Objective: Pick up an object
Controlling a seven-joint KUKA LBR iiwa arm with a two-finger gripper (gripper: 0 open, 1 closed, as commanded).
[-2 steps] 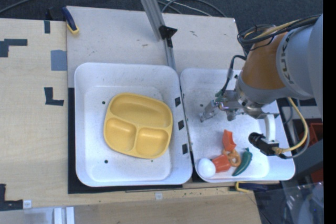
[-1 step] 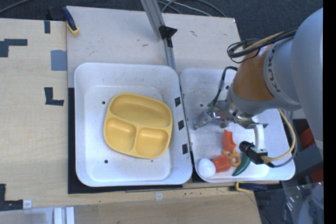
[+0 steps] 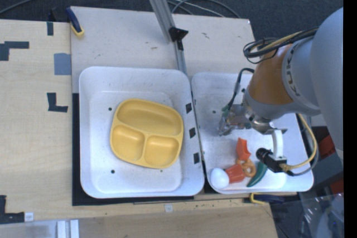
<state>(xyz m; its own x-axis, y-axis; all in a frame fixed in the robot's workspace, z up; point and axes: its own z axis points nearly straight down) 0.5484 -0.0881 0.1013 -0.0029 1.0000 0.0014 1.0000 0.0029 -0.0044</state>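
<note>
From above, the yellow tray [image 3: 147, 133] serves as the landmark: smooth moulded plastic with rounded corners and three compartments, lying tilted in the left bin [image 3: 95, 97], a shallow white tub with scuffed, speckled walls. Just right of the tray's bin sits the right bin [image 3: 209, 92], equally white and worn. The grey arm [image 3: 312, 72], glossy with an orange band, comes in from the far side of that bin. Its gripper [image 3: 227, 124] hangs low over the right bin's floor, right of the tray; whether it is open or closed I cannot tell, since the metal parts blur together. Further right and nearer the bench's front edge lie small toys: an orange piece [image 3: 241, 149], a white egg-like ball [image 3: 219, 178] and a green curved piece [image 3: 260, 174], clustered together, near the gripper but apart from it.
</note>
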